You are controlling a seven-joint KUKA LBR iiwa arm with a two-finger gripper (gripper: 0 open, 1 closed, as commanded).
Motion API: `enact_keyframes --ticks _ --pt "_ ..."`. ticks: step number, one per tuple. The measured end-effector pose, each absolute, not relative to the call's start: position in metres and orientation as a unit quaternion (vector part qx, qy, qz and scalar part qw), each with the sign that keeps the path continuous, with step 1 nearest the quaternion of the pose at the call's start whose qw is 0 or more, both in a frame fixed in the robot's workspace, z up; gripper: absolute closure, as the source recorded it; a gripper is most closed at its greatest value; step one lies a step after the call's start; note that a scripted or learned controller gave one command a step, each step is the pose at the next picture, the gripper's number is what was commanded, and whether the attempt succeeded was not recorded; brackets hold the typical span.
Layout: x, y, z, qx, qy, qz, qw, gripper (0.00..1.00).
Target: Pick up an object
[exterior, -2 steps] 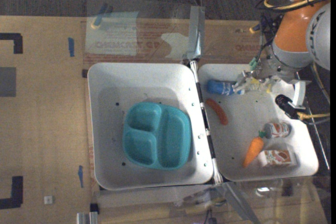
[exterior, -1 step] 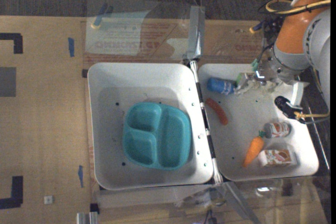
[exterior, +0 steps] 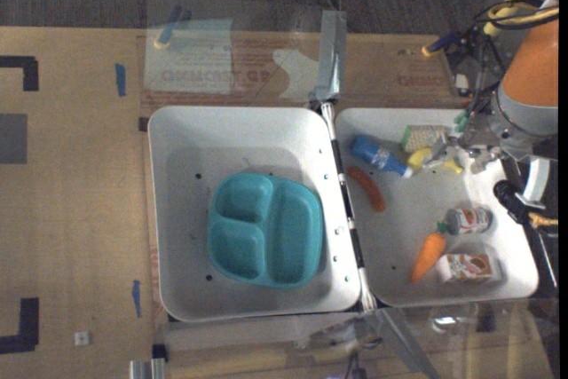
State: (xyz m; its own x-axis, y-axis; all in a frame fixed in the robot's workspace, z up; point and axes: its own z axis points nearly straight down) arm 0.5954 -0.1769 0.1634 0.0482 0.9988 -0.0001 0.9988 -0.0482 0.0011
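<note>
I see the hand low in the right bin beside a yellow item; its grip I cannot tell.

No legible text; faint print on clear panel unreadable.
</note>
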Motion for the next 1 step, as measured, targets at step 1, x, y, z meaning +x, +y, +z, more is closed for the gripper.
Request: enact_keyframes --ticks 1 --pt "0.4885 -0.1684 0.0906 0.716 0.698 0.0011 0.001 0.0"
